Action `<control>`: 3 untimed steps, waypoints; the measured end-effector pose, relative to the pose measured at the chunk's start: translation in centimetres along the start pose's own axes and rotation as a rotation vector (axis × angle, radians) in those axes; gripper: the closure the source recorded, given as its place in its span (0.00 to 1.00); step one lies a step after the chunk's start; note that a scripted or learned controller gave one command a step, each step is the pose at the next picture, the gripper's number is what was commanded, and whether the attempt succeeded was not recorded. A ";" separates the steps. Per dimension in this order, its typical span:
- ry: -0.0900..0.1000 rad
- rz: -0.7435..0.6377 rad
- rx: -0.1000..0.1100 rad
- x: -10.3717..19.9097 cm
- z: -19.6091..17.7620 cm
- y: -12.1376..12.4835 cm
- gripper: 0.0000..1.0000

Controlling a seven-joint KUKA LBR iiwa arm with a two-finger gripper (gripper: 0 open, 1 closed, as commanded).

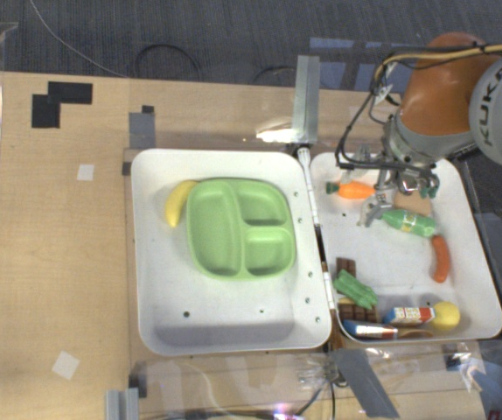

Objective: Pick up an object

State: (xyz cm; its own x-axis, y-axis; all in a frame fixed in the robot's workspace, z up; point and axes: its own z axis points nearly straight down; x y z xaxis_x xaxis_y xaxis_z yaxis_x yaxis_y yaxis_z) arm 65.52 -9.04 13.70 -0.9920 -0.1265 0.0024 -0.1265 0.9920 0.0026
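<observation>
Your gripper (380,206) hangs in the right bin's (487,318) upper part, fingers slightly spread and holding nothing. Lower squarely onto the green bottle (411,223) just beside it, avoiding the carrot (353,190).

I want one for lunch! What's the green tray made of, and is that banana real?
The green tray looks like smooth moulded plastic, with a soft sheen and rounded compartments. The banana is evenly yellow and unmarked, so probably a plastic toy, though that's uncertain.
</observation>
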 end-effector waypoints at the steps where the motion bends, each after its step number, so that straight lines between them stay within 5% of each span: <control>1: -0.017 0.029 0.006 4.9 4.8 -5.0 0.00; 2: -0.014 0.160 0.001 2.3 4.8 0.9 0.00; 3: -0.018 0.148 0.004 5.7 4.7 0.9 0.00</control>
State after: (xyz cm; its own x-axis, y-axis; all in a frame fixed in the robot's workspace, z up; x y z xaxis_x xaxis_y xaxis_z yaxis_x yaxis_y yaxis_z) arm 59.76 -8.85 9.00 -0.9997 0.0211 -0.0154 0.0211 0.9998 -0.0003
